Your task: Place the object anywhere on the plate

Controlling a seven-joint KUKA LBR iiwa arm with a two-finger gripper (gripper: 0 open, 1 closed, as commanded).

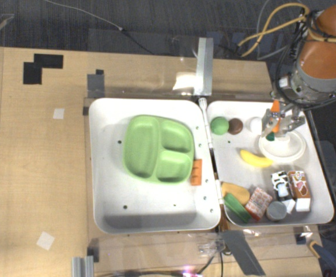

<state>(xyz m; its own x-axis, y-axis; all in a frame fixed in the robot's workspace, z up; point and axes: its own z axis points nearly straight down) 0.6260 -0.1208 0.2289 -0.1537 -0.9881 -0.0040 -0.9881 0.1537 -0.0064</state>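
The green divided plate (pixel 158 148) lies in the left bin (pixel 107 212). A small orange block (pixel 196 172) rests just off the plate's right edge. My gripper (pixel 278 129) hangs over the right bin (pixel 323 203), above a white dish (pixel 283 148). A thin orange carrot-like piece with a greenish tip (pixel 275 123) shows between its fingers, so the gripper looks shut on it. The plate is about a bin's width to the left of the gripper.
The right bin also holds a green ball (pixel 218 125), a brown ball (pixel 235 126), a banana (pixel 255 158), and several small boxes and toys (pixel 271 199) along its front edge. A metal post (pixel 204 68) stands behind the divider between the bins.
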